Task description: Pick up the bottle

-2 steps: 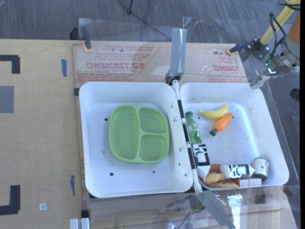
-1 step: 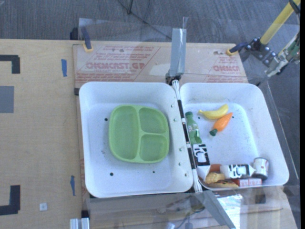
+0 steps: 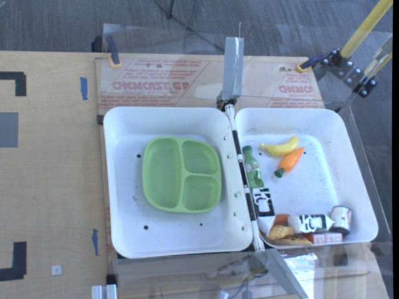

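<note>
Snacks, perhaps (image 3: 293, 232); bottle (image 3: 252, 167) in bin (image 3: 349, 142)

Pose of the arm (wrist and pincer alike) beyond telling from this slanted overhead vantage.

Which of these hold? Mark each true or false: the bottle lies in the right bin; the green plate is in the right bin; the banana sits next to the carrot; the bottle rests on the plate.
1. The bottle lies in the right bin. True; it lies along that bin's left wall.
2. The green plate is in the right bin. False; it sits in the left bin.
3. The banana sits next to the carrot. True.
4. The bottle rests on the plate. False; the bins' divider separates them.
</note>
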Controlling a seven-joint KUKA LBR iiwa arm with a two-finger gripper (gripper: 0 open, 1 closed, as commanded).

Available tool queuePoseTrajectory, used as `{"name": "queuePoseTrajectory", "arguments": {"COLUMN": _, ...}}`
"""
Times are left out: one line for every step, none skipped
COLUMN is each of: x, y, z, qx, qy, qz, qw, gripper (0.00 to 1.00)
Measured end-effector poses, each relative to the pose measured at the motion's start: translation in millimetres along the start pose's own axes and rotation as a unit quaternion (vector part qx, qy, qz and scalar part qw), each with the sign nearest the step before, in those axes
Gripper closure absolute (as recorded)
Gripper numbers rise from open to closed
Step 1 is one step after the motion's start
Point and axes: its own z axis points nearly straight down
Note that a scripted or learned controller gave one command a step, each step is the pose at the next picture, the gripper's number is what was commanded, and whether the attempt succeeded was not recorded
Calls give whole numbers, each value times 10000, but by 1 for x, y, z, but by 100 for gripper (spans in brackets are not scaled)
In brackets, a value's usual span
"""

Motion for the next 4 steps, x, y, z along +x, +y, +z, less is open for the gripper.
{"name": "queuePoseTrajectory", "arguments": {"x": 0, "y": 2, "z": -13, "qx": -26, "qy": -46, "qz": -9, "qw": 10000, "gripper": 100}}
{"name": "queuePoseTrajectory", "arguments": {"x": 14, "y": -10, "z": 264, "qx": 9, "qy": 27, "qz": -308, "qw": 9995, "gripper": 100}}
{"name": "queuePoseTrajectory", "arguments": {"x": 9, "y": -8, "z": 349, "qx": -1, "qy": 6, "qz": -376, "qw": 9993, "gripper": 100}}
{"name": "queuePoseTrajectory", "arguments": {"x": 7, "y": -6, "z": 336, "qx": -27, "qy": -29, "qz": -378, "qw": 9993, "gripper": 100}}
